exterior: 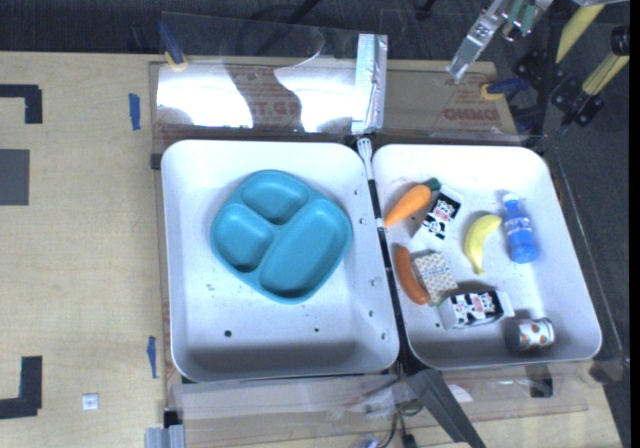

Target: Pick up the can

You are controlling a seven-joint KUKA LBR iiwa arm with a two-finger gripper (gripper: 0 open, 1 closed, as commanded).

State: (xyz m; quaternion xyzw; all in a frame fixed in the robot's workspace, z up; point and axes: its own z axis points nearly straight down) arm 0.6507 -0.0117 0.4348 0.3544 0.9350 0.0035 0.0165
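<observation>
The can (529, 333) lies on its side in the near right corner of the right bin (575, 236), just beside a small cow-patterned carton (471, 307). The tool (480, 36) hangs high beyond the bin's far edge, well apart from it, holding nothing; how wide it stands I cannot tell. Reaching, descending and grasping are all left.

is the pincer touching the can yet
Apart. The camera view shows the pincer raised beyond the right bin's far edge, while the can lies at that bin's near right corner.
</observation>
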